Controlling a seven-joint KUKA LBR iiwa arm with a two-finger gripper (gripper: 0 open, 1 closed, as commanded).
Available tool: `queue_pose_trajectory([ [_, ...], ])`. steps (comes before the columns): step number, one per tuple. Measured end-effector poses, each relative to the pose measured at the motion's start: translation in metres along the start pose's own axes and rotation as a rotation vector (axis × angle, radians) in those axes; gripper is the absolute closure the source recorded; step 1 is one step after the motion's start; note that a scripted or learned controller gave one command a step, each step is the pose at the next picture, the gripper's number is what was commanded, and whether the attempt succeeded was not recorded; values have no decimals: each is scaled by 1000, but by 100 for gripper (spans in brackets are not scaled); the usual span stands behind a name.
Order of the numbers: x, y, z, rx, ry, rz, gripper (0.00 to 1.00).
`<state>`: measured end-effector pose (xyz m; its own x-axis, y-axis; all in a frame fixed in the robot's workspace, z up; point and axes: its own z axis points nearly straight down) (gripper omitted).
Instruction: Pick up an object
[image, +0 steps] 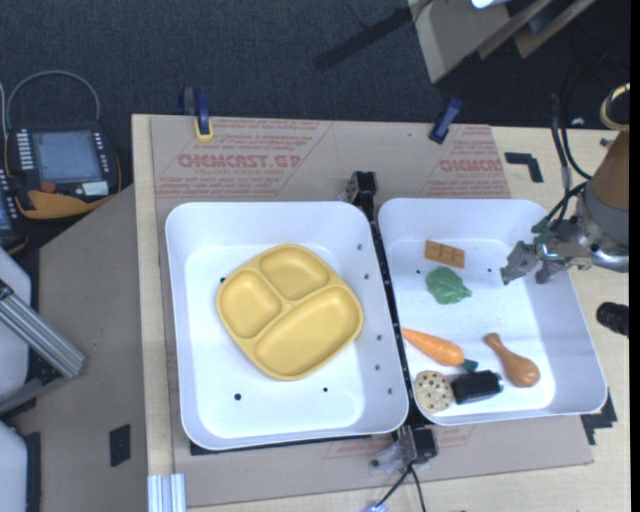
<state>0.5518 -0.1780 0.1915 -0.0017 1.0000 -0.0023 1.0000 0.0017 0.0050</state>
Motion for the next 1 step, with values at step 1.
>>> queue_pose_trajectory([
  [1, 0, 1, -45, 0, 0, 0, 100],
])
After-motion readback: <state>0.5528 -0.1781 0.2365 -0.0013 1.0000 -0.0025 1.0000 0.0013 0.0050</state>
